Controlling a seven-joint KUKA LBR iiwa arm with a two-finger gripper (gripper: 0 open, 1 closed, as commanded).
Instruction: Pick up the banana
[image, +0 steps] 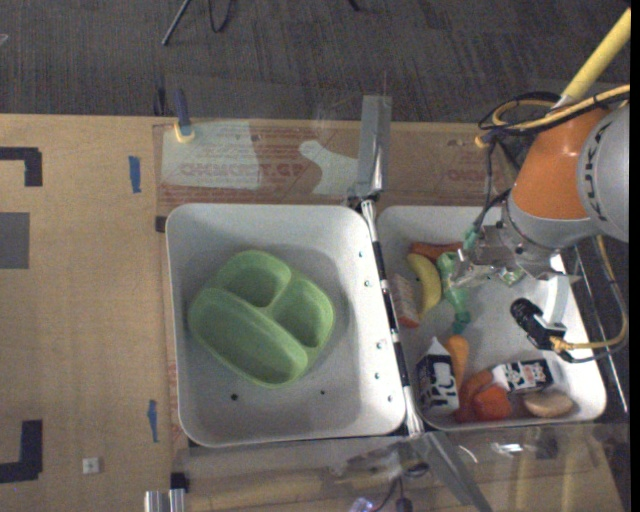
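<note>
Banana (428, 282): curved, smooth yellow, beside fingers (452, 272).

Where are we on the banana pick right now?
Done: the arm has reached over the right bin, with the gripper beside the banana. In hand: nothing that I can see; the banana lies in the bin near its left wall. Left: grasp and lift it.

Single fixed overhead view, slanted down across both bins (190, 300).
</note>
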